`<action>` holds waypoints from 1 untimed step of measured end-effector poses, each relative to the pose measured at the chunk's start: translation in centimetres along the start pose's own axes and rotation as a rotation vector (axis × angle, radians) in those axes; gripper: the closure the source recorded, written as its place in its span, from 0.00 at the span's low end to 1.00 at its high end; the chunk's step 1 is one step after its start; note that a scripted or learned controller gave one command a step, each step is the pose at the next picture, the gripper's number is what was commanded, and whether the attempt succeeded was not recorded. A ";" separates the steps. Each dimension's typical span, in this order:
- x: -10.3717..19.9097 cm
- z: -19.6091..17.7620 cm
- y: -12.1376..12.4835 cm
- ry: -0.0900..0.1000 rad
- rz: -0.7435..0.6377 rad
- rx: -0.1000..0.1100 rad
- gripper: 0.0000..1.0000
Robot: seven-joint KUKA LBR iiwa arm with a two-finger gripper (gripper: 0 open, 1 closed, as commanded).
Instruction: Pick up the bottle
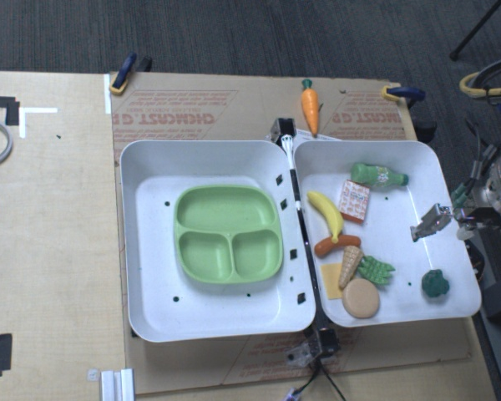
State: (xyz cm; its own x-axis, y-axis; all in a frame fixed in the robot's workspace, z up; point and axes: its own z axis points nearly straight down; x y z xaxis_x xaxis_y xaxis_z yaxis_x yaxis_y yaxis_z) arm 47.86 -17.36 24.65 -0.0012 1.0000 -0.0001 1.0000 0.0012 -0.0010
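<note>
Bottle [379,175], green, lies on its side near the right bin's [401,303] far wall, beyond the banana [326,214] and other toy food, well apart from the jaws [432,222] poised at the right rim, grip state unclear.

Green bottle [379,175] lying on its side in the right bin [451,307]; gripper [434,222] near the bin's right wall.

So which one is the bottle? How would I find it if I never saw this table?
Look at the right-hand white bin, the one full of toy food. Go to its far edge, above the small red-and-white card and the banana. The bottle lies there on its side: it is the only green thing with a neck and a pale label.
</note>
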 end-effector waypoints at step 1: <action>0.0 -0.9 0.0 -0.001 0.000 0.000 1.00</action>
